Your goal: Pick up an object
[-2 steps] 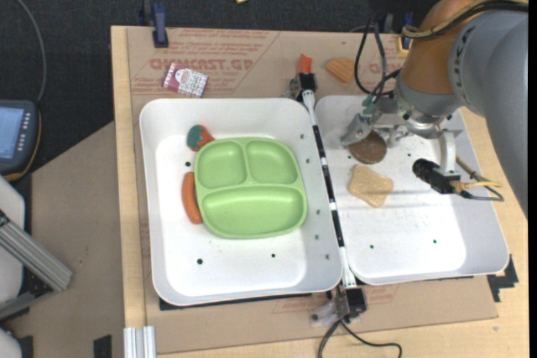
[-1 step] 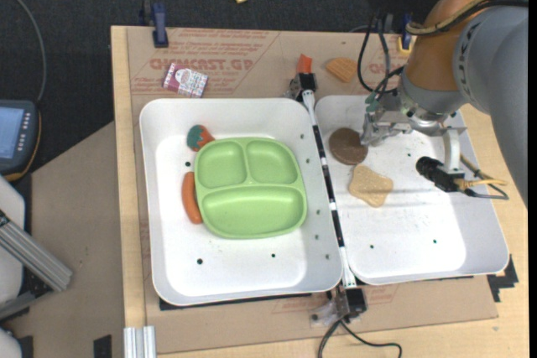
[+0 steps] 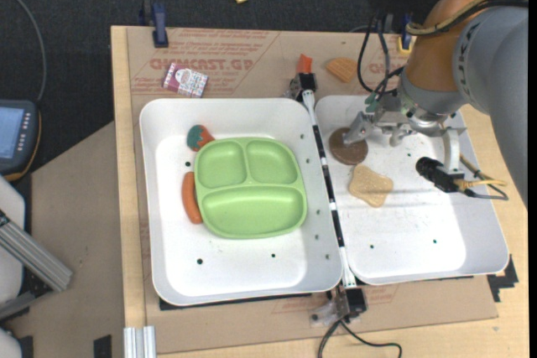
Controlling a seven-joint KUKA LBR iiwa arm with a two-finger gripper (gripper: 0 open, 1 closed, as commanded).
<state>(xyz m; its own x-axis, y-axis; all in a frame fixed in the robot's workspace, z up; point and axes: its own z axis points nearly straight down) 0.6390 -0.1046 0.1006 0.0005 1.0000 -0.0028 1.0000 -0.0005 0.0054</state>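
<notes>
Camera view: gripper [image 3: 375, 123] low over the right bin's [image 3: 419, 256] far-left corner.
Brown disc [image 3: 346, 147] lies at its fingertips, toast piece [image 3: 370, 184] just nearer; gripper's opening can't be judged.

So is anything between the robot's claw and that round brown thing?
Nothing visible. The gripper hangs just above and right of the round brown piece in the right bin. The toast-shaped piece lies lower down, off that path.
</notes>
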